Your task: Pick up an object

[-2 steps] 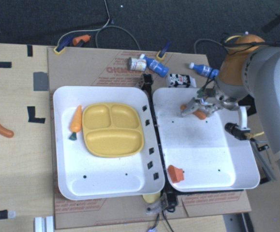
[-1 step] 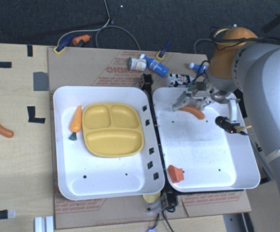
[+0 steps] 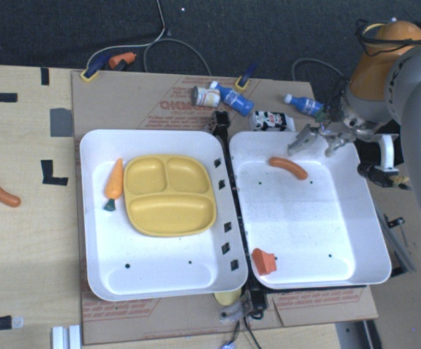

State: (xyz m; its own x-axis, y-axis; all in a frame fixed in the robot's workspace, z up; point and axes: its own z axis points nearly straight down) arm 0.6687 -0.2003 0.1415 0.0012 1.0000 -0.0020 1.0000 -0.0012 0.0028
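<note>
Closest target is the toy sausage [image 3: 289,168]. It lies flat in the far part of the right bin [image 3: 308,267], tilted so its left end sits a bit farther than its right end, with bare floor all round it.

The gripper [image 3: 319,141] hangs over the bin's far rim, just beyond and right of the sausage, not touching it. Fingers look spread apart with nothing between them, though the far one partly merges with the wrist, so treat that as likely, not certain.

My read of the step is approach, before descent. To do it well:
- Bring the gripper nearer and left until it sits over the sausage's middle, not an end. An end grab will probably pivot it out.
- Turn the wrist so the fingers close across the short axis.
- Clear the far wall before you drop. The sausage lies near that wall and a finger could catch the rim.
- Go down to the floor. It's low and round, and a shallow close will likely roll it away.

Fallback in the same bin is the orange block [image 3: 263,261] at the near-left corner, but it's close to two walls, so worse access.

Left bin [image 3: 97,195] holds a toy carrot [image 3: 114,179] touching a yellow divided plate [image 3: 170,195], a longer reach.
</note>
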